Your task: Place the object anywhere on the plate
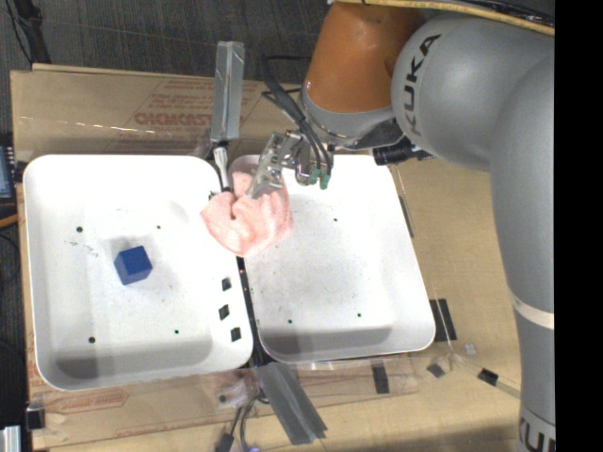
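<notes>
A pink, crumpled-looking thing (249, 220) hangs over the rims where the two bins meet, near their back edge. My gripper (256, 185) reaches down-left from the wrist and is shut on its upper edge, where the fingers (268, 169) end in the pink material. A paler pink patch (242, 168) shows just behind the fingers; I cannot tell what it is. A small blue cube (133, 264) lies apart in the left bin (57, 347), left of centre.
The right bin (377, 318) has a bare white floor below and right of the gripper. A grey metal bar (227, 92) stands upright behind the bins' junction. The big grey and orange arm (452, 83) fills the upper right.
</notes>
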Robot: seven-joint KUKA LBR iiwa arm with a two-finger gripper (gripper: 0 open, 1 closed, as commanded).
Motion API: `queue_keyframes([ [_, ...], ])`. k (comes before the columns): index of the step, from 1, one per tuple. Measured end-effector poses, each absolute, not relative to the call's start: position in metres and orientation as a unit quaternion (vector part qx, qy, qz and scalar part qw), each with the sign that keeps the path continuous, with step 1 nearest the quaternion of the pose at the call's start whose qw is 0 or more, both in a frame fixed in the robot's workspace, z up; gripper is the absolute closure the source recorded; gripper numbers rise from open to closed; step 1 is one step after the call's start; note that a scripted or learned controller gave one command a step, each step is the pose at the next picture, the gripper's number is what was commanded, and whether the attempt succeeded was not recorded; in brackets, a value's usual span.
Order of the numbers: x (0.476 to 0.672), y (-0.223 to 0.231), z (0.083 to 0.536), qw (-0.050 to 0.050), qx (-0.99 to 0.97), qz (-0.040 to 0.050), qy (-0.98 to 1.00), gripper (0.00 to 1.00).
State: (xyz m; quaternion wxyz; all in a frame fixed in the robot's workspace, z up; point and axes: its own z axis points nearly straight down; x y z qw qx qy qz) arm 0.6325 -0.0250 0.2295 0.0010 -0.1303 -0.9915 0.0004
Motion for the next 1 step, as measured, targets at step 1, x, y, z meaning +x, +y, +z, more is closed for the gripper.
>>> queue_keyframes([
  [1, 0.6173, 0.0326, 0.2283, 0.002, 0.000, 0.0003, -1.000, 1.00],
])
